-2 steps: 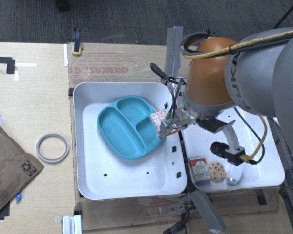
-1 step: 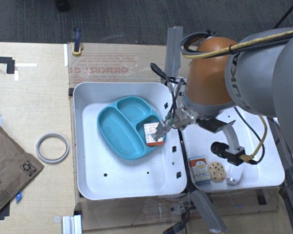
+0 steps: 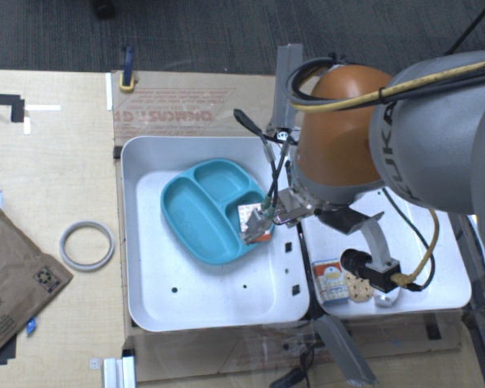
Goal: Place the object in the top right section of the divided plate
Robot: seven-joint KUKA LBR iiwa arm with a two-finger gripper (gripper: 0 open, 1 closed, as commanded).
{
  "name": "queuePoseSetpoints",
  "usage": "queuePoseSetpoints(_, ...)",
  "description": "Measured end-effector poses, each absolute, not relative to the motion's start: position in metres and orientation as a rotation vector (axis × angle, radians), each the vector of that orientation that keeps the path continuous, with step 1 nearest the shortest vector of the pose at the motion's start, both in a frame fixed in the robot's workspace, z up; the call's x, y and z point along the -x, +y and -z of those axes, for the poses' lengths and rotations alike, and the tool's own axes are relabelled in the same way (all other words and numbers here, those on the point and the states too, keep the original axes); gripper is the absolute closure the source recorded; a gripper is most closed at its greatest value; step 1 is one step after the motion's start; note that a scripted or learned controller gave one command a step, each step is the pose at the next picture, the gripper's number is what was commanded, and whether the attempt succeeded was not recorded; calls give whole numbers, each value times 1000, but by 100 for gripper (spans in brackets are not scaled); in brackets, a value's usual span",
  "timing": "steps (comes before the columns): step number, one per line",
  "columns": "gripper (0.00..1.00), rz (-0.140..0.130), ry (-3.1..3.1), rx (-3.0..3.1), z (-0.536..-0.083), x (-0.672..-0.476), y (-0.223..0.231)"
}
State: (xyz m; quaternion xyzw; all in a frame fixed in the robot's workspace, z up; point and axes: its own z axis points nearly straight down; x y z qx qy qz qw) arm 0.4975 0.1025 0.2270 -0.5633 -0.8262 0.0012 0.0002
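Smooth turquoise plastic divided plate [image 3: 204, 213], glossy white plastic bin [image 3: 145, 281], matt brown cardboard [image 3: 178, 103]

Your view of the right bin [image 3: 444, 293] mostly blocked by the arm [image 3: 404, 120], end effector [image 3: 263, 217] finger state too small to tell, small object [image 3: 250, 219] there unidentifiable, cardboard box [image 3: 12, 281] cut off at left edge.

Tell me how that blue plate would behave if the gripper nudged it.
The plate looks like thin moulded plastic, so probably light and stiff. Lying flat on the bin's smooth white floor, it would likely slide, not tip. Its low rim gives little to catch.
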Motion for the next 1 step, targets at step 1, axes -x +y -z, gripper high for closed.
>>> queuePoseSetpoints(1, 100, -6, -2594, 1772, -235, -498, 101)
